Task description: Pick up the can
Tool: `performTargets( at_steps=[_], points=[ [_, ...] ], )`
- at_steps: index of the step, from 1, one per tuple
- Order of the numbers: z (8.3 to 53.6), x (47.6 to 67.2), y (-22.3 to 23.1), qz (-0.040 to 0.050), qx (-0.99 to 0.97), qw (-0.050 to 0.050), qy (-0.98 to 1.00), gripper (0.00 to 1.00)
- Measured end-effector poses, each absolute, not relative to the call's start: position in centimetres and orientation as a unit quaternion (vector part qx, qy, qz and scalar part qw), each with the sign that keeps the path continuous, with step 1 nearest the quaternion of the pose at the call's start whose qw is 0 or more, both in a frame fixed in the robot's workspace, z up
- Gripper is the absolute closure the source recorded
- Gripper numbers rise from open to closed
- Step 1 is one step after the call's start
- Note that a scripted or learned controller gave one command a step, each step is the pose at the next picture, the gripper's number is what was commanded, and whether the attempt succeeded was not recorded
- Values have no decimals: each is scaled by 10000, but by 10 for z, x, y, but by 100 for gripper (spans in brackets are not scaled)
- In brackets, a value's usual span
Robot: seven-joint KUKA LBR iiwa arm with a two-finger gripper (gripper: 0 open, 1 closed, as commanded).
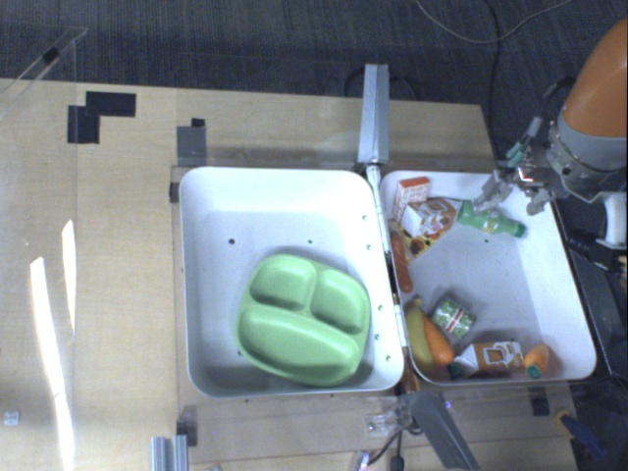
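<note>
The can (452,316) lies on its side low in the right bin (549,292), beside a banana (419,330) and a carrot (438,342). The arm's jaws (512,186) hover near a green bottle (489,221); their state is unclear.

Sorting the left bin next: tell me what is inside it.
The left bin holds one thing: a green compartment tray, lying upside down toward its near right corner. Whatever sits beneath the tray is covered. The can lies in the right bin.
</note>
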State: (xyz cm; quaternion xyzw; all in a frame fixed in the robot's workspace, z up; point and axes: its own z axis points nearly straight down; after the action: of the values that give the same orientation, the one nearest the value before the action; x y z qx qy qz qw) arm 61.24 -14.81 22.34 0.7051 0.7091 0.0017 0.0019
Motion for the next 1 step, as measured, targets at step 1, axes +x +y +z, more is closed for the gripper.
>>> performTargets(
  at_steps=[1],
  points=[
    [121, 549, -158, 9, 7363, 7, 6766, 0]
  ],
)
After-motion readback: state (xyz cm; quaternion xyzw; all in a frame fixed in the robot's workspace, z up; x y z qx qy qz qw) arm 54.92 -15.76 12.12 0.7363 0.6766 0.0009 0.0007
